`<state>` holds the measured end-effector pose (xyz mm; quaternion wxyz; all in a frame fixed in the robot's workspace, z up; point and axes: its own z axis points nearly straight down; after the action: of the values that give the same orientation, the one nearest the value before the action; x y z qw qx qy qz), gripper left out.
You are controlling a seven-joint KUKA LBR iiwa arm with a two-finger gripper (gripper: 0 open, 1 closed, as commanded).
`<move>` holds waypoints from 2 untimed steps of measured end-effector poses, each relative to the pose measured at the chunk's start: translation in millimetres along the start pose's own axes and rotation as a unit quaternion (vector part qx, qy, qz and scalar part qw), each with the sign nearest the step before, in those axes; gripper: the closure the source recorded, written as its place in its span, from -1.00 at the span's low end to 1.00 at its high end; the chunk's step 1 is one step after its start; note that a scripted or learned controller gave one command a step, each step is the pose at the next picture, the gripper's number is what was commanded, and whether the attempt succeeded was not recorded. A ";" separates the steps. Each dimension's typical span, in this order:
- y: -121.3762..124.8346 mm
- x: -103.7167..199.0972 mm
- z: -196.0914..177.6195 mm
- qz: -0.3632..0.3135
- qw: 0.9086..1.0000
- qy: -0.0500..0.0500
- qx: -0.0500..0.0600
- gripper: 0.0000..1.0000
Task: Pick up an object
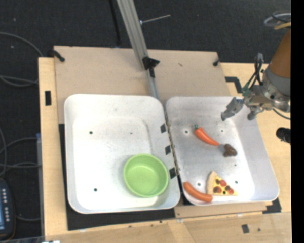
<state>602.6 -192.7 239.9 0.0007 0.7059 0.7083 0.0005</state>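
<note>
1. A green bowl point(146, 174) sits in the left bin point(91, 115).
2. A carrot point(206, 136), brown lump point(229, 150), hot dog point(197, 192) and pizza slice point(220, 185) lie in the right bin point(253, 156).
3. The gripper point(241, 109) hovers over the right bin's upper corner, jaws spread and holding nothing.

arm point(279, 65) — cut off at right edge | handheld screen point(0, 206) — cropped at left edge
</note>
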 end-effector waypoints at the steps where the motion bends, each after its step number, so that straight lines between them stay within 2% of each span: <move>1: 0.0 0.0 0.0 0.000 1.000 0.000 0.000 -1.00; 2: -2.1 -7.4 43.5 0.002 1.000 -0.001 0.002 -1.00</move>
<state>600.6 -200.1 196.4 0.0000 0.7076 0.7066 -0.0023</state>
